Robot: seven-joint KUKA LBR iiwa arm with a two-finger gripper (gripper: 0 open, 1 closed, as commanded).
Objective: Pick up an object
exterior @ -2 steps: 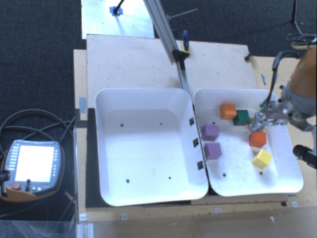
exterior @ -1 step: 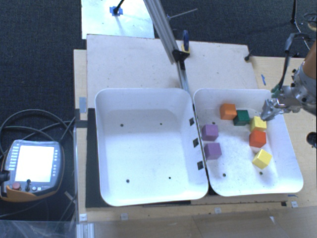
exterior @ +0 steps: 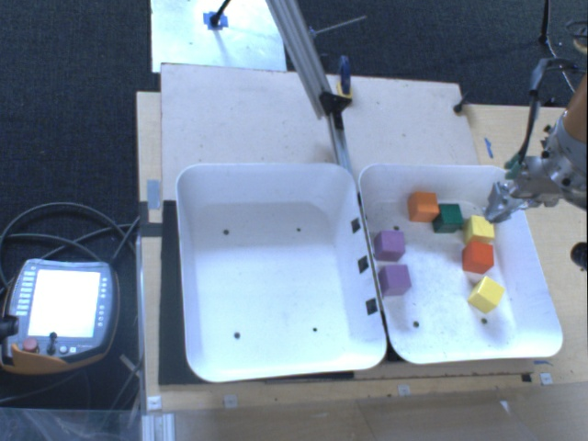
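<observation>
The right bin (exterior: pixel 542 324) holds several small blocks: an orange one (exterior: pixel 423 206), a dark green one (exterior: pixel 448 217), a yellow one (exterior: pixel 478 229), a red-orange one (exterior: pixel 477 257), a second yellow one (exterior: pixel 485 293) and two purple ones (exterior: pixel 390 243) (exterior: pixel 394 278). My gripper (exterior: pixel 497 206) comes in from the right edge and hangs just above the right of the upper yellow block, near the bin's right wall. I see no block between its tips.
The left bin (exterior: pixel 197 246) lies beside the right one, with a row of dark clips (exterior: pixel 364 265) along the shared wall. A slanted metal pole (exterior: pixel 303 49) crosses above the back board. A teach pendant (exterior: pixel 57 315) rests at the far left.
</observation>
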